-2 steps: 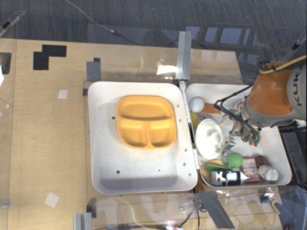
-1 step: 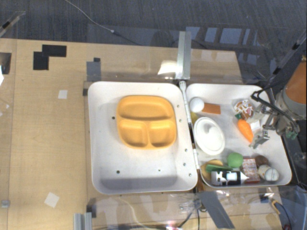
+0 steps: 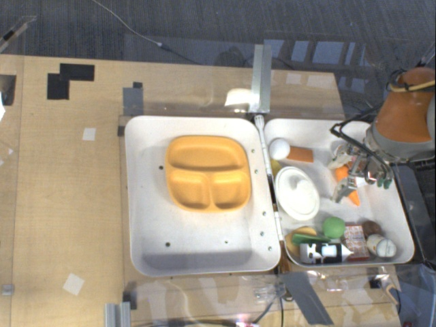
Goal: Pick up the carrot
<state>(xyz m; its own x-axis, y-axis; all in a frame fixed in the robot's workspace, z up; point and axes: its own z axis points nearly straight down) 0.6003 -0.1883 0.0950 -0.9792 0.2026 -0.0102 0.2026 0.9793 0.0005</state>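
Camera view, right bin (image 3: 402,216): carrot (image 3: 347,184) lay near the bin's right side, orange showing at the claw (image 3: 347,182), which hung directly over it, presumably placed for the grasp. Finger spread: cannot tell. Left bin (image 3: 143,203) held a yellow tray (image 3: 208,172).

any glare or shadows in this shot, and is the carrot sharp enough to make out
Camera view: bright glare patch on the bench above the divider; soft shadow along the left bin's lower edge; the carrot is small, blurry and partly hidden by the gripper.
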